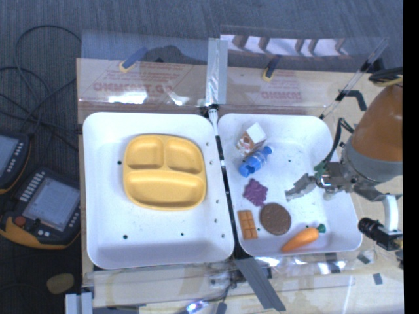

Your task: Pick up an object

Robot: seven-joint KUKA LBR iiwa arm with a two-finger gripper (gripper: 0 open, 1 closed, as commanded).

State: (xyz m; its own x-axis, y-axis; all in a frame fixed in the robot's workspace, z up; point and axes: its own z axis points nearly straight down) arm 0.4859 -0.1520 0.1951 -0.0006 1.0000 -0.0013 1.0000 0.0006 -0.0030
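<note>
- Starting at the desk's left side, a yellow divided tray (163, 171) is seen in the left bin (105, 241); no risk is judged there.
- Crowded along the right bin (308, 126)'s left edge are a blue bottle (254, 161), purple piece (255, 191), orange block (247, 224), brown disc (275, 218) and carrot (303, 237); two could be caught together, or one nudged aside.
- The pincer (300, 187) is seen over bare floor toward the bin's right edge, fingers slightly apart, nothing held.
</note>
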